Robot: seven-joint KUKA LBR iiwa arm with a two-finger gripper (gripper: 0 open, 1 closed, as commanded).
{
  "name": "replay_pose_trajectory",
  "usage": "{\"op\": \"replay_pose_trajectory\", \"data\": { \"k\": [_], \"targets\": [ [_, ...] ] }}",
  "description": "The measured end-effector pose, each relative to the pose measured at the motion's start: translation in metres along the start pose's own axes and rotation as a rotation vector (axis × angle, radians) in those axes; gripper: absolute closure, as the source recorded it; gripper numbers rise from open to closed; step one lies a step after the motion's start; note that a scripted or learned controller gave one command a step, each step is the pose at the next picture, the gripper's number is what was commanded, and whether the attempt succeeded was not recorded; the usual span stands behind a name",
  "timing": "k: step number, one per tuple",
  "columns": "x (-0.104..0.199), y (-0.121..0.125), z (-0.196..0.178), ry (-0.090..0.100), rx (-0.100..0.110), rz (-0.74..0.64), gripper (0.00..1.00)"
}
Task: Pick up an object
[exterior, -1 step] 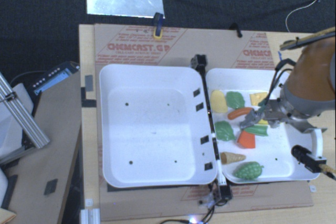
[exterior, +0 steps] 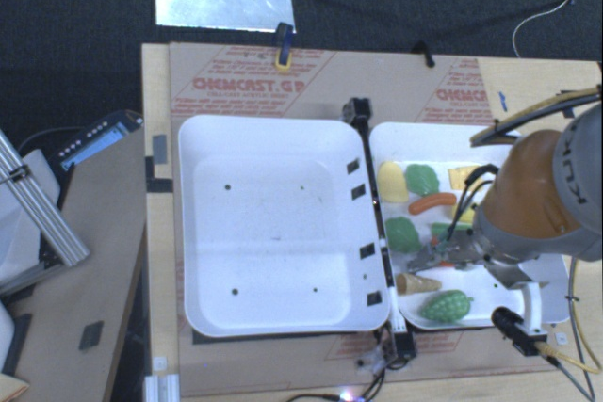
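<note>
The right bin (exterior: 443, 135) holds several toy foods. A yellow lemon (exterior: 392, 182), a light green piece (exterior: 421, 177) and a yellow block (exterior: 462, 176) lie along its far side. An orange sausage-like piece (exterior: 431, 201) sits just below them. A dark green broccoli (exterior: 402, 233) lies at the left wall, with a small green piece (exterior: 440, 229) beside it. A tan cone (exterior: 415, 282) and a bumpy green fruit (exterior: 445, 306) lie near the front edge. My gripper (exterior: 435, 256) hangs low over the bin's middle, between the broccoli and the cone. The wrist hides whatever lies beneath it.
The left bin (exterior: 273, 221) lies beside the right one, with a black divider with clips (exterior: 372, 212) between them. The arm's orange band (exterior: 532, 188) and grey body cover the right bin's right half. A yellow clamp (exterior: 283, 61) sits at the bench's far edge.
</note>
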State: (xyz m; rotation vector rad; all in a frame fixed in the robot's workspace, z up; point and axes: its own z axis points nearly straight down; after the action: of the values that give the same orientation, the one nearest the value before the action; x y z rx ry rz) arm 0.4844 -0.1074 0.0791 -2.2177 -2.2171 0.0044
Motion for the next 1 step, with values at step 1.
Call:
{"op": "replay_pose_trajectory", "data": {
  "k": [1],
  "targets": [
    [0.0082,0.0559,-0.0063,-0.003,-0.012,-0.006,0.00]
  ]
}}
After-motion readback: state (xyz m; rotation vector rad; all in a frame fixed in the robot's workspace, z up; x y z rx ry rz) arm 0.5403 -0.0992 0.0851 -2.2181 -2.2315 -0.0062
